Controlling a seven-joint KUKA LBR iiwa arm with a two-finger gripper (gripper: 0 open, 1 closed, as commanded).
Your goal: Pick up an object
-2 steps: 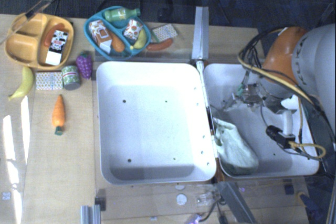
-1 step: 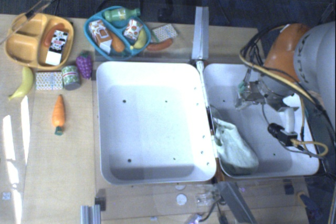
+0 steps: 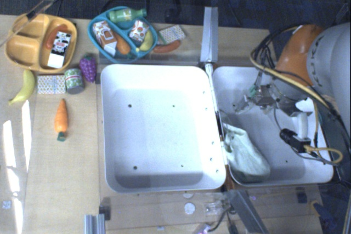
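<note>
Near edge, right bin point(image 3: 307, 172): a crumpled pale cloth point(image 3: 245, 152) lies in the near-left corner, against the wall shared with the left bin point(image 3: 159, 129). It looks like the only loose thing in either bin, so I take it as the thing to pick.

Further back in the right bin: the gripper point(image 3: 248, 102) hangs over the bin floor, beyond the cloth and apart from it. Nothing sits between its fingers. They look parted, though the wires and shadow make the width hard to read.

Judgement: this is the approach step, before any grasp. The next move calls for shifting toward the near-left corner, dropping onto the bunched part of the cloth, then closing. The cloth is soft and flat at the edges, and close to the wall, so a pinch on the raised fold seems the better bet.

Far side, on the bench point(image 3: 49, 172): toy food, a yellow tray point(image 3: 24, 44) and a blue tray point(image 3: 98, 27), well apart from the arm.
</note>
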